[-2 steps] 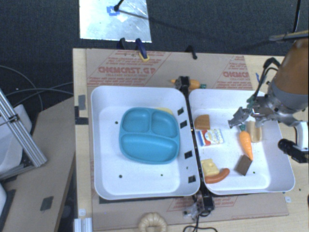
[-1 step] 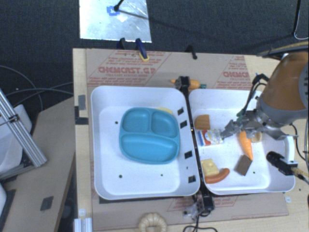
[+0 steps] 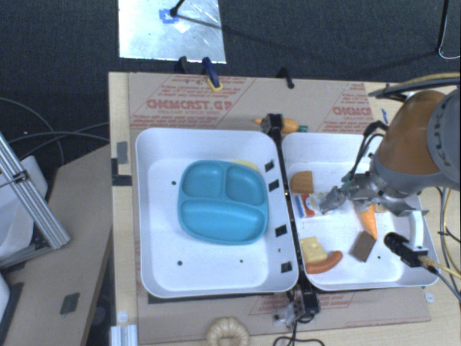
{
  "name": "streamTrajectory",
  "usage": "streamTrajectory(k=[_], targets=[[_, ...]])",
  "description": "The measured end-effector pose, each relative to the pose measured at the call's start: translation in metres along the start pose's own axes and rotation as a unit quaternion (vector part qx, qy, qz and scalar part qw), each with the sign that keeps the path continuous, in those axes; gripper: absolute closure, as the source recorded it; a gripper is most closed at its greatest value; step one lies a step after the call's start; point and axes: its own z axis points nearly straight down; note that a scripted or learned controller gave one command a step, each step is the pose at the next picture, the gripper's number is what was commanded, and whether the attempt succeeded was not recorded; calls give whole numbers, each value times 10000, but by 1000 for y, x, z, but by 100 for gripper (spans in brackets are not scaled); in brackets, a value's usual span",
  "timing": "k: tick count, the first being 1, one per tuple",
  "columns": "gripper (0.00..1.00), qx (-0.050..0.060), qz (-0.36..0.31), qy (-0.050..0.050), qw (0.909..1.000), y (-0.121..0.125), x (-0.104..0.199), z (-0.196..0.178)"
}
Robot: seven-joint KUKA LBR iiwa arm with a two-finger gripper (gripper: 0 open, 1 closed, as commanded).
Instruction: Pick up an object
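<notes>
my bench (image 3: 180, 96) is a brown board printed with red lettering, set on dark carpet, with a shiny metal sheet (image 3: 171, 19) lying beyond its far edge. two white bins sit on it side by side. the left bin (image 3: 155, 193) carries a blue divided plate (image 3: 220, 200), with a bit of something yellow showing at the plate's far rim. my pincer (image 3: 333, 199) hangs low in the right bin (image 3: 324, 150), and i cannot tell how it stands. around it lie toy foods: a brown bread piece (image 3: 301, 182) just beside it, a red-and-white item (image 3: 310, 205) near the divider, a cheese wedge (image 3: 312, 249) touching a sausage (image 3: 324, 263), a carrot (image 3: 369, 222) and a brown block (image 3: 363, 246) under my wrist. the bin's far half is bare white floor.
</notes>
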Motion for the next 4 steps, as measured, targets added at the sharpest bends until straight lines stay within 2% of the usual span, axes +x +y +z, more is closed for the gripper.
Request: streamTrajectory(k=[1,2,3,4], targets=[[0,-21,-1,17,10000,2,1,41],[100,-67,-6,10,10000,5,2,27],[100,-52,-14,-14,10000,4,-3,-36],[100,-47,-19,-10,10000,2,4,-83]])
